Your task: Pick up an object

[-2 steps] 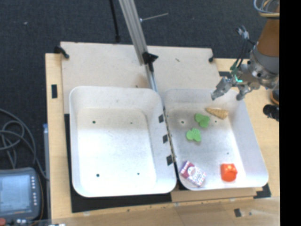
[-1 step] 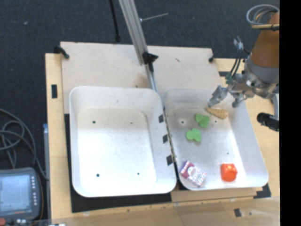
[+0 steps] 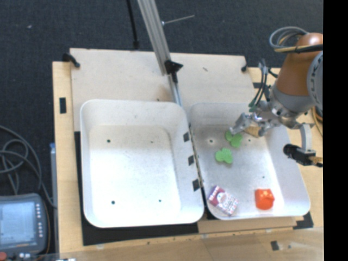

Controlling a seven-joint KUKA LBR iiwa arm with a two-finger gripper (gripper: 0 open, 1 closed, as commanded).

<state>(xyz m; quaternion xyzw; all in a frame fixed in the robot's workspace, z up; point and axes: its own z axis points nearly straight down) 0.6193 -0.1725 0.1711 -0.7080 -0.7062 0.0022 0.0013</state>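
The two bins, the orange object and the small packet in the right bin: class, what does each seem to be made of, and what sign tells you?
Left bin and right bin: likely moulded plastic, matt white, with rounded corners and scuffed, speckled floors.
Orange object: probably plastic or foam, judging by its even, saturated colour; too small to be sure.
Small packet: looks like printed paper or film, with a red and white pattern and a flat shape.

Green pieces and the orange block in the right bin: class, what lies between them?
In the camera view, bare white bin floor lies between the green pieces and the orange block. The patterned packet sits off to the side.
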